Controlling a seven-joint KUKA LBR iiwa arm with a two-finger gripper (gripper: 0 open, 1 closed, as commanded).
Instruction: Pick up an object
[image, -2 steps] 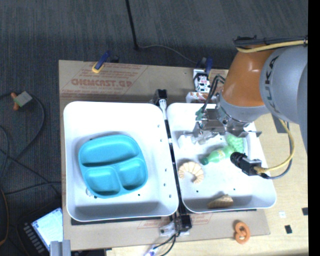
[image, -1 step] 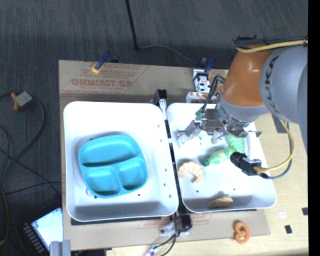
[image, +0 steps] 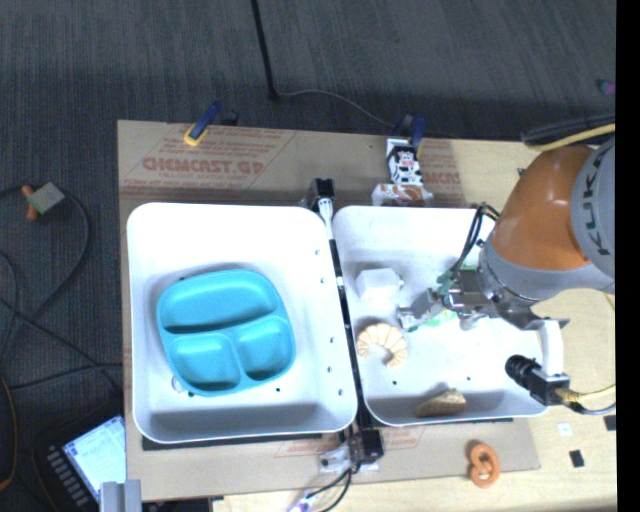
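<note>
From my remote seat: a brown wafer (image: 441, 404) against the right bin (image: 380, 225)'s near wall; a ridged croissant (image: 384, 343) beside the gripper (image: 418, 316), grip unreadable; glossy blue tray (image: 225, 330) opposite; plywood bench (image: 215, 165), dark carpet (image: 100, 60) beyond.

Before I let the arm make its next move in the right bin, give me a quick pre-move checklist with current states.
1. Claw inside the shallow white right bin: ok.
2. Pale croissant-shaped pastry toy in that bin, just below-left of the claw: ok.
3. Small white block lies apart from the croissant: ok.
4. Brown bread-like piece sits against the bin's near wall, awkward to reach: not ok.
5. Something held by the claw: cannot tell.
6. Blue three-compartment plastic tray sits in the left white bin, away from the arm: ok.
</note>
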